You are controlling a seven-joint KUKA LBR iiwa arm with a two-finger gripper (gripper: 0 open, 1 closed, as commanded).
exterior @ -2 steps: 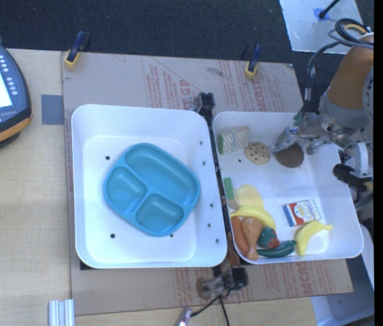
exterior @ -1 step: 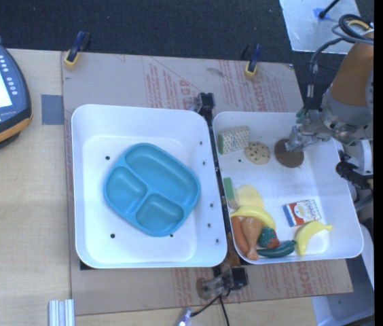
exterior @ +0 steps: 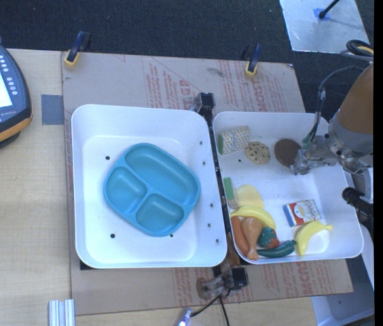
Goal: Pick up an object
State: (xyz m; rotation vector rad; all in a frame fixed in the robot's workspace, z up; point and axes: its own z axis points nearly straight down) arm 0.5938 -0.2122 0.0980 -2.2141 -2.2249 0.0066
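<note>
The end effector [exterior: 303, 163] hangs over the right bin [exterior: 283, 121], just beside a brown disc [exterior: 286, 151]; I can't tell its grip state. Descending here, it could nudge the disc away, or catch the cookie [exterior: 257, 153] just beyond.

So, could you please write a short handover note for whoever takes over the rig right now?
Gripper: low at the far right of the right bin, beside the brown round piece; its grasp can't be read from here.
Right bin also holds a chocolate chip cookie, a patterned cracker, a small red and white carton, a banana, and a toy food pile at the near left corner.
Left bin: a blue divided plate.
Done: nothing visibly lifted.
Left: grasp one object and raise it.
</note>
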